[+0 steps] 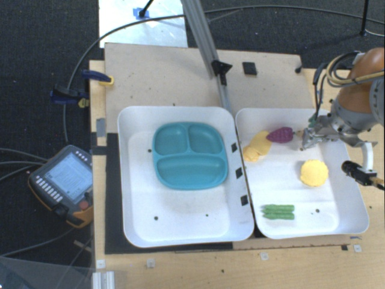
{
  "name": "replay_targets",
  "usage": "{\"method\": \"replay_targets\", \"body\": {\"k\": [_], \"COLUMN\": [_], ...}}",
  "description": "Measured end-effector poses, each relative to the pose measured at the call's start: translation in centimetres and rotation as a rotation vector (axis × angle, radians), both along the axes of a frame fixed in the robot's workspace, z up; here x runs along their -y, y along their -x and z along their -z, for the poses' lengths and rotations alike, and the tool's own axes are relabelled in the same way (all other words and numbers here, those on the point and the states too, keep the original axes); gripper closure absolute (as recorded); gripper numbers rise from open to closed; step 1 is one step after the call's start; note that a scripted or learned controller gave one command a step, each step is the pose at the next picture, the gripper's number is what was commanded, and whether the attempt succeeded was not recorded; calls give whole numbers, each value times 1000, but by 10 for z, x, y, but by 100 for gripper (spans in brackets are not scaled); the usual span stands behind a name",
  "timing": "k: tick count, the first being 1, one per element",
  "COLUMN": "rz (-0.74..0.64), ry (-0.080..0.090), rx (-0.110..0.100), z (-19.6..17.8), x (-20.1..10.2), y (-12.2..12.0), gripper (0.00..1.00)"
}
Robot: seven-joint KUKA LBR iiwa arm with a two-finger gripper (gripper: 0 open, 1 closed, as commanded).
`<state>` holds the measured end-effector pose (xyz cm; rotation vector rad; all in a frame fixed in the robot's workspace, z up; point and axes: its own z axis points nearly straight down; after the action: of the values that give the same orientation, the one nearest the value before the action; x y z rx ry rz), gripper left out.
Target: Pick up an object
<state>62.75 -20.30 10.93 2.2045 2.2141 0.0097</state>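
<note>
Camera view: two white bins on a tan bench, dark carpet around; gripper over the right bin's far edge

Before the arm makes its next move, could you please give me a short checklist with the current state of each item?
1. Objects to pick in the right bin: purple piece, yellow piece, yellow ball, green beans. Ok.
2. Gripper over the right bin, beside the purple piece: ok.
3. Something held: not ok, nothing seen between the fingers.
4. Fingers open or shut: cannot tell.
5. Objects lie apart, except purple and yellow pieces close together: ok.
6. Teal plate sits in the left bin, away from the gripper: ok.
</note>
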Motion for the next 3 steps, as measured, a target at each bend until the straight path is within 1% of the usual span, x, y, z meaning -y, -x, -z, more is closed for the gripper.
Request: {"method": "replay_targets", "body": {"k": [1, 2, 3], "rz": [-2, -3, -2], "ry": [-7, -7, -7], "rx": [-12, -12, -13], "z": [-43, -96, -105], "x": [0, -9, -9], "y": [-5, -12, -13], "gripper": [100, 100, 100]}}
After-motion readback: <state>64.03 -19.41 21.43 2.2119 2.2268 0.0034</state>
